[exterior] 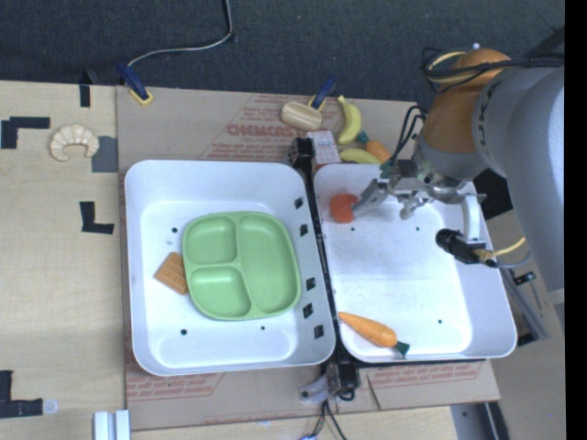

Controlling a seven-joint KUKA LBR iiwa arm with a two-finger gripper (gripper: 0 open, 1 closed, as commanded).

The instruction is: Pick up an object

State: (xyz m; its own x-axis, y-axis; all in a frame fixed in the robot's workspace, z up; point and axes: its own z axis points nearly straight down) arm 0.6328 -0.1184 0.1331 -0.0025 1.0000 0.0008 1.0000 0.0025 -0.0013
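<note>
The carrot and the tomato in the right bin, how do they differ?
The carrot is long, tapered and orange with a green tip; the tomato is small, round and red. The carrot lies near the bin's front edge, far from the gripper; the tomato sits just beside it. Both rest in the right bin.

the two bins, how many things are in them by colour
green: 1, the divided plate
orange: 2, the carrot and a flat wedge beside the plate
red: 1, a small round piece near the gripper
total: 4
</note>
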